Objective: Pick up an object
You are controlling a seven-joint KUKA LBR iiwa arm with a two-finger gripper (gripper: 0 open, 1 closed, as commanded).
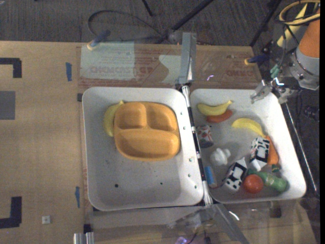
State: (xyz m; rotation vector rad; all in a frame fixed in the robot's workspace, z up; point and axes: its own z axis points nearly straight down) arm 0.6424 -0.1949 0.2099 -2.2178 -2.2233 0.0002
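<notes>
My gripper (270, 92) hangs over the far right corner of the right bin (294, 151), open, with nothing between its fingers. Below it in that bin lie a yellow banana (214, 107) on a red pepper (220, 118), and a second banana (247, 125). Also there are a small can (204, 135), a white lump (220, 155), two cow-patterned cartons (234, 176) (260, 150), a carrot (273, 153), a red tomato (253, 183) and a green vegetable (274, 182). The nearest item, the second banana, is well apart from the gripper.
The left bin (132, 187) holds an orange divided plate (147, 129) lying partly over a yellow banana (108, 120). A metal divider (195, 151) runs between the bins. Cables and stand legs (299, 14) crowd the far right behind the arm.
</notes>
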